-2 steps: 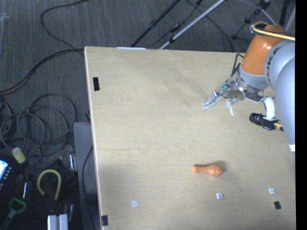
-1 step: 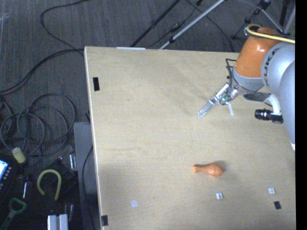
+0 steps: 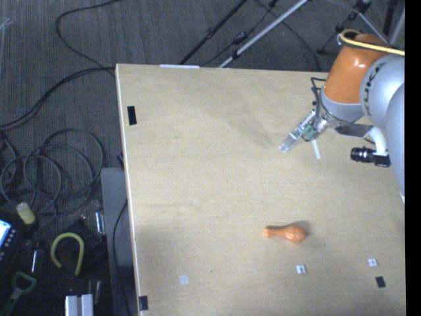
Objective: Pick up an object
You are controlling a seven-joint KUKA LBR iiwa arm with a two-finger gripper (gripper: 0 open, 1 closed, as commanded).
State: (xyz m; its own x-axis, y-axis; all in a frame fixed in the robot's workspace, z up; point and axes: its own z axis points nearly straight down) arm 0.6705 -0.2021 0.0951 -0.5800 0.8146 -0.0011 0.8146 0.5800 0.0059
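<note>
Here, small orange pear-shaped rubber object (image 3: 287,233) lies alone on pale wooden tabletop (image 3: 197,176), well apart from pincer (image 3: 301,137). Pincer state: cannot tell. Risk: rounded body rolling away under an off-centre descent.

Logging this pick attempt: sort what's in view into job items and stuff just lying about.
Job:
- orange pear-shaped object on the tan board
- gripper, above the board, well apart from the object

Lying about:
- cables on the floor
- yellow-green hook
- stand legs
</note>
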